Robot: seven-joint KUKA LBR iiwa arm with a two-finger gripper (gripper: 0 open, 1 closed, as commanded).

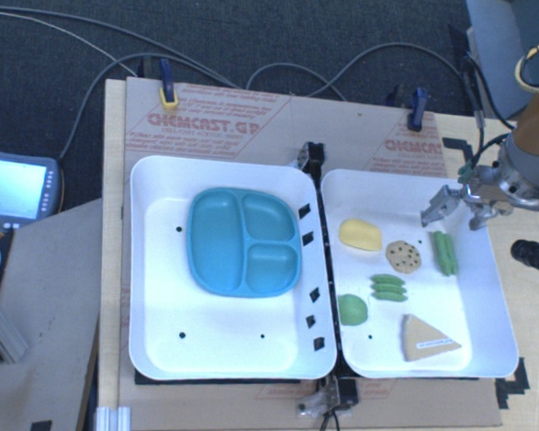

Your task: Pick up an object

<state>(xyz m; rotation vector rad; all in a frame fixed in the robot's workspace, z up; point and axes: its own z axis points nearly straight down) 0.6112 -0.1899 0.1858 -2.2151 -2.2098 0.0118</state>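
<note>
End effector (461, 208) sits over the upper right part of the right bin (494, 299), its two fingers spread apart with nothing between them; one finger (435, 211) points down-left, the other lies to its right. The grey arm (533, 127) rises from it toward the upper right corner. Just below the end effector lies a long green bean pod (445, 253), apart from the fingers. Below and to the left of the end effector lies a round speckled cookie (403, 256), and further left a yellow piece (360, 235). Lower still are a short green pea pod (389, 287), a round green piece (352, 309) and a tan wedge (426, 339) near the bin's front edge. Well to the left of the end effector, the left bin (152, 321) holds a blue divided plate (245, 242). Both bins rest on the surface (221, 124), which bears red lettering, with two blue clamps (168, 88) at its far edge.
</note>
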